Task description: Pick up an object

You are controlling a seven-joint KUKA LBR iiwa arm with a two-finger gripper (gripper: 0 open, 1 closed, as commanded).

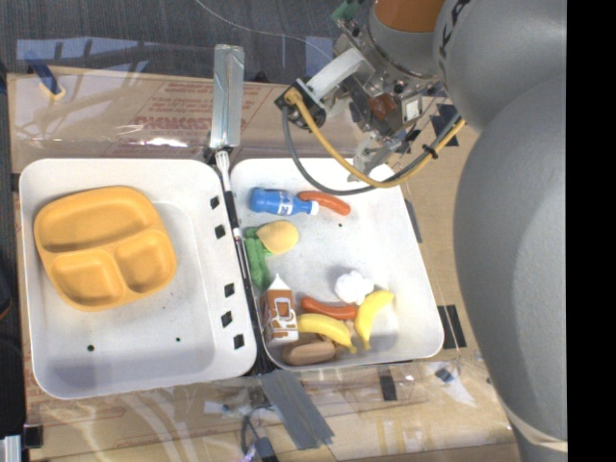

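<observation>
The right bin (409, 258) holds a blue bottle (272, 201) with a red sausage (324, 203) beside it at the far side. Below them lie a tan potato-like piece (278, 236) and a green item (257, 260) against the left wall. At the near end sit a white crumpled piece (352, 285), another red sausage (329, 307), two bananas (327, 329), a brown carton (280, 316) and a brown sausage (310, 352). My gripper (381, 138) hangs over the bin's far rim, above and right of the bottle, wrapped in yellow cable. Its tips are hidden by the wrist.
The left bin (58, 354) holds an orange divided tray (104, 246). A metal bar (227, 94) stands at the far end of the divider between the bins. The arm's large grey body (510, 258) covers the bench to the right.
</observation>
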